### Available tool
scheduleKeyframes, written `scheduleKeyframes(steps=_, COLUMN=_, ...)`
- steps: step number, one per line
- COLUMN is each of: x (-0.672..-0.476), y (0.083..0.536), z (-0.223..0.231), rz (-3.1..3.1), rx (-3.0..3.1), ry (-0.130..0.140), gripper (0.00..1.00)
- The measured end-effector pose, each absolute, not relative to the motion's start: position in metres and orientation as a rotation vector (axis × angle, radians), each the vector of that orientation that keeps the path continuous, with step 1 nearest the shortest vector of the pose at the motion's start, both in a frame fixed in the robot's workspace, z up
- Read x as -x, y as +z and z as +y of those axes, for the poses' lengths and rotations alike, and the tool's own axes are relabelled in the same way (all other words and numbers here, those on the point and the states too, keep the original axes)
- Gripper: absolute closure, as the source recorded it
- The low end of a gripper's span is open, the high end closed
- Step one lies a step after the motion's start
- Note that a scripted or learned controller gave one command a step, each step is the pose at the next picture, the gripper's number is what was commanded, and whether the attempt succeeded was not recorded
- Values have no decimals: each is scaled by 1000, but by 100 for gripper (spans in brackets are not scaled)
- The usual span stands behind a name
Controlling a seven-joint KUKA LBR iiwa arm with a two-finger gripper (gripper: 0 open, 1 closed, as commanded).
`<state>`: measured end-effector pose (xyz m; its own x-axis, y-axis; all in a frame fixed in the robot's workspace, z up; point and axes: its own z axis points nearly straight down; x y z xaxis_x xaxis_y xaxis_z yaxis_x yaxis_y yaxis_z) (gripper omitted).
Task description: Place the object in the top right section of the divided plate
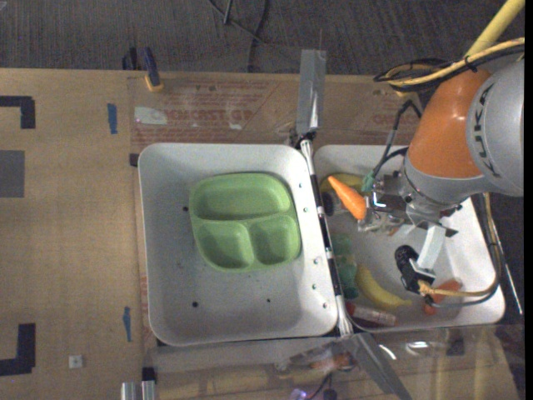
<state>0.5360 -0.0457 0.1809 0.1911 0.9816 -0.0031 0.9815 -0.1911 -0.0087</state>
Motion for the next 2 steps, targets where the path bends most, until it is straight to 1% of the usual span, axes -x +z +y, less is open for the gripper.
scheduleKeyframes(steps=1, x=-550, y=188, z=10, rz=-2169, rx=2269, ry=8, gripper=100)
scheduleKeyframes(steps=2, x=-554, y=181, z=90, rz=-2327, rx=2107, ry=8, gripper=100)
